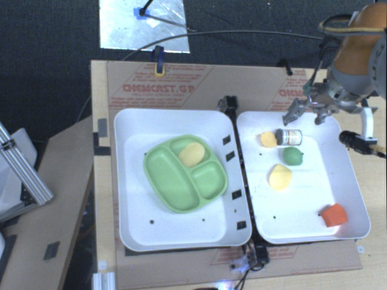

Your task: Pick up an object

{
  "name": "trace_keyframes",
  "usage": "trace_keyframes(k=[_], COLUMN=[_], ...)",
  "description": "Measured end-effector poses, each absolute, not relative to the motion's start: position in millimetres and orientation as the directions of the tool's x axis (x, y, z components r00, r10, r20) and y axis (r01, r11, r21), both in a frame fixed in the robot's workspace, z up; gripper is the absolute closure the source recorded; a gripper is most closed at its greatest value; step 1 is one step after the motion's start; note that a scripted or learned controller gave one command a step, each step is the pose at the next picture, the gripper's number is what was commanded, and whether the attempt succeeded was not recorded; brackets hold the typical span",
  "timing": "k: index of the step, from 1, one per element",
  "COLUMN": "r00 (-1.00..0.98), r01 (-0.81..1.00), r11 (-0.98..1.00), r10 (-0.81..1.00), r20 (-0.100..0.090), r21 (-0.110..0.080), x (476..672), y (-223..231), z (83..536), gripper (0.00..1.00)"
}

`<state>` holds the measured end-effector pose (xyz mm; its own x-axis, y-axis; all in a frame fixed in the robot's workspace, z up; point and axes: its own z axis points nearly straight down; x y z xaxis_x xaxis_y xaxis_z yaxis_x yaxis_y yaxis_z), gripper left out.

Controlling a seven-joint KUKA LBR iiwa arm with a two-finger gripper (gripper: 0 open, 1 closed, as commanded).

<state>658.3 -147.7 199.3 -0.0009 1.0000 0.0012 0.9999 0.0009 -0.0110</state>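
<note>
The right bin (347, 180) holds a small yellow piece (268, 139), a little white jar on its side (291, 138), a green ball (292, 156), a pale yellow lump (280, 177) and an orange block (334, 215). My gripper (306, 116) hangs over the bin's back edge, just above and behind the jar. Its two fingers are spread open with nothing between them.
The left bin (136, 222) carries a green divided plate (181, 186) with a yellow object (192, 154) in its upper compartment. A black divider strip (239, 174) runs between the bins. Cables and a foil sheet (144, 17) lie behind the bench.
</note>
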Motion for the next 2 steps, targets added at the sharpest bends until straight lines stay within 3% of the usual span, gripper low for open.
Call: trace_keyframes(k=[1, 2], r00=[-0.003, -0.002], r01=[1.000, 1.000], r11=[0.003, 0.002], r10=[1.000, 1.000], r20=[-0.001, -0.001], r21=[0.002, -0.001], x=[661.2, 657.7], y=[-147, -150], z=[207, 165], gripper=[0.00, 0.00])
